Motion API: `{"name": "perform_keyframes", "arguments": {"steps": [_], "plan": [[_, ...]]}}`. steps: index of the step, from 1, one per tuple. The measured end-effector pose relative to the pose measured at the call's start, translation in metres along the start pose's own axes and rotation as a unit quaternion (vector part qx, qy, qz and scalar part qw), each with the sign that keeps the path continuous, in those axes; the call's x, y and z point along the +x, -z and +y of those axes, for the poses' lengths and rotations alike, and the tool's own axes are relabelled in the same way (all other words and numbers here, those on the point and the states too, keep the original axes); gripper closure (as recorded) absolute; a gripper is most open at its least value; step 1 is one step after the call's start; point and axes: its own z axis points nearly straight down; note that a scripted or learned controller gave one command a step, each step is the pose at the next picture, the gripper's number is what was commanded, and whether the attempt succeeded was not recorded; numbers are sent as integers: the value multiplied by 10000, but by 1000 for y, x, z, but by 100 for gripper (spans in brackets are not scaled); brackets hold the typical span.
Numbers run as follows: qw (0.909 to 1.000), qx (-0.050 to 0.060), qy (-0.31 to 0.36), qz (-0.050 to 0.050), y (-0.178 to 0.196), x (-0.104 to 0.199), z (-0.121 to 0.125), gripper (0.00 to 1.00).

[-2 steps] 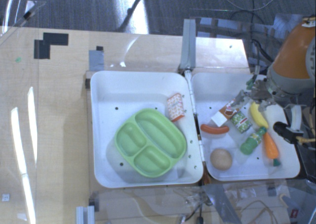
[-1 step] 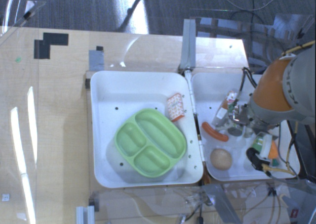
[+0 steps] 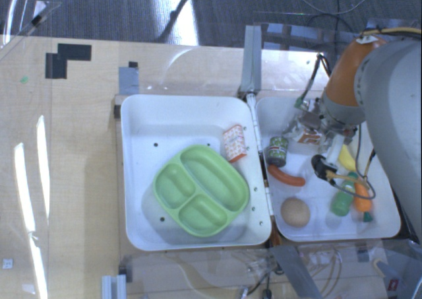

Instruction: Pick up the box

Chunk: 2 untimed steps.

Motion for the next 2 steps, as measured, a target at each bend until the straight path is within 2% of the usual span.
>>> {"name": "perform_keyframes", "arguments": {"steps": [1,2], "plan": [[9980,111,-620,-18,-1,-1,42,0],[9982,122,-593,-29,6,0,42,100]]}}
